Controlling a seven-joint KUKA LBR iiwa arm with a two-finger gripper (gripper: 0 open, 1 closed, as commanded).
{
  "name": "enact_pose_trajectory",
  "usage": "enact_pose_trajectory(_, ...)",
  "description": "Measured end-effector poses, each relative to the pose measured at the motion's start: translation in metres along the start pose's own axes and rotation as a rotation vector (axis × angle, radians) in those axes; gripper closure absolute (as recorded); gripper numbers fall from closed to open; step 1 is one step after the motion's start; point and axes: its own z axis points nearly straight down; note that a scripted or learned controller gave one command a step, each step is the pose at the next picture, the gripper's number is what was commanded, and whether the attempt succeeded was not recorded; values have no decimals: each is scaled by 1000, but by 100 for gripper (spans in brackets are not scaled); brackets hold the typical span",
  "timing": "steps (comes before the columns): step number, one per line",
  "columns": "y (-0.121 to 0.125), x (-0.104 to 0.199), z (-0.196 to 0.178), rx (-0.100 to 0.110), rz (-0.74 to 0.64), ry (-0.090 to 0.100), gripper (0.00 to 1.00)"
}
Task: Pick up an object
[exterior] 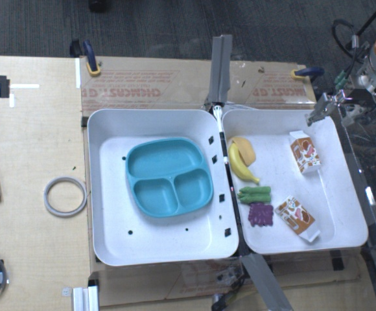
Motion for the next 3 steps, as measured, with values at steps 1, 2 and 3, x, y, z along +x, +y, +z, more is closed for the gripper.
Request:
enact_pose_trajectory(1, 7, -20, 96, 0, -19, 0, 0)
enact_pose_trajectory(2, -62, -14, 80, -2, -270, 0, 0)
enact_pose_trajectory(3, 0, -19, 129, -3, -362, -1, 0)
